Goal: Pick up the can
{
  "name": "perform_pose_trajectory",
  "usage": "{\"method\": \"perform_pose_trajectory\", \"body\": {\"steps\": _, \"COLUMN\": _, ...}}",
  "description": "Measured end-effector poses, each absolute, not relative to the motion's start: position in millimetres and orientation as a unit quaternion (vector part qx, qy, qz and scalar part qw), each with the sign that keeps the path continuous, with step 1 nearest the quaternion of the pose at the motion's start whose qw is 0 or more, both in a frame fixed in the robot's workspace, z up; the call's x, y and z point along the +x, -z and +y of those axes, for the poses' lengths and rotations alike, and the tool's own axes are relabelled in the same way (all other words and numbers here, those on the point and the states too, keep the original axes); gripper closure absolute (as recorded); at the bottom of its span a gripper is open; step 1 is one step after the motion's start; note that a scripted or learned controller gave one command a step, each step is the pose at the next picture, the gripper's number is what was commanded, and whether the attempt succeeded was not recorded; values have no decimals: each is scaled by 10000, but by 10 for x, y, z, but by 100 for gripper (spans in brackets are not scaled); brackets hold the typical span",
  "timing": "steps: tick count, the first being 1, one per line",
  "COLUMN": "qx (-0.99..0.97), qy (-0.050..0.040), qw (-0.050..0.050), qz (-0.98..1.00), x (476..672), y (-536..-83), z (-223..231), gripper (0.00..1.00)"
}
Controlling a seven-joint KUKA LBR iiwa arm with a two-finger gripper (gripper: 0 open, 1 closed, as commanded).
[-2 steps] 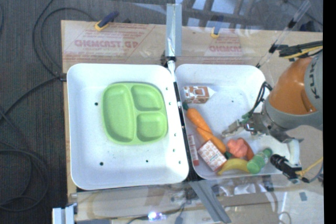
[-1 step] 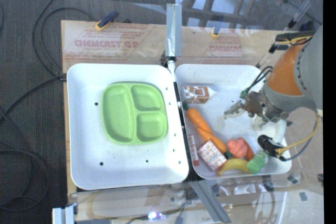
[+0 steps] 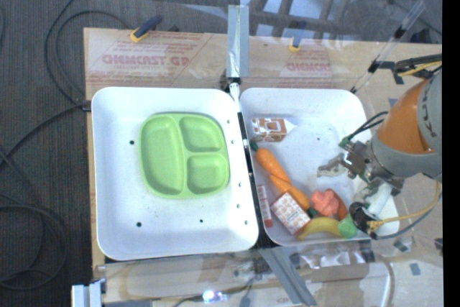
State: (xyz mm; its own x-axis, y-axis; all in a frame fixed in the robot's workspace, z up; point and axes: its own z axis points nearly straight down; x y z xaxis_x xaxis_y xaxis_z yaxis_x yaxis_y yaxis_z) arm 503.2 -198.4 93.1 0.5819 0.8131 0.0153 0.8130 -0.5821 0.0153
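Nearest you, along the front wall of the right bin, the things were packed tight: one curved yellow banana, one small green fruit touching its tip, one lumpy red fruit just behind, and one red-and-white cardboard box against the banana's other end. You had little free room in that corner. One slim red-and-white packet lay along the bin's left wall, and one smooth orange carrot ran at a slant from the box towards the far side.

The gripper hung over the right middle of that bin, above bare white floor; you could not tell how wide it stood, and nothing showed in it. Open floor lay between it and the carrot.

The can, brown-labelled and apparently on its side, sat alone near the far left corner of the right bin, apart from the carrot's tip.

The left bin held one glossy green plate with three compartments, with wide bare margins around it. Beyond both bins the table showed two clamps at its far edge.
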Motion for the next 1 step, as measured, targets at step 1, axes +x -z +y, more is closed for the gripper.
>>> {"method": "perform_pose_trajectory", "body": {"steps": 1, "qx": 8894, "qy": -70, "qw": 37, "qz": 4571, "x": 5011, "y": -997, "z": -1997, "gripper": 100}}
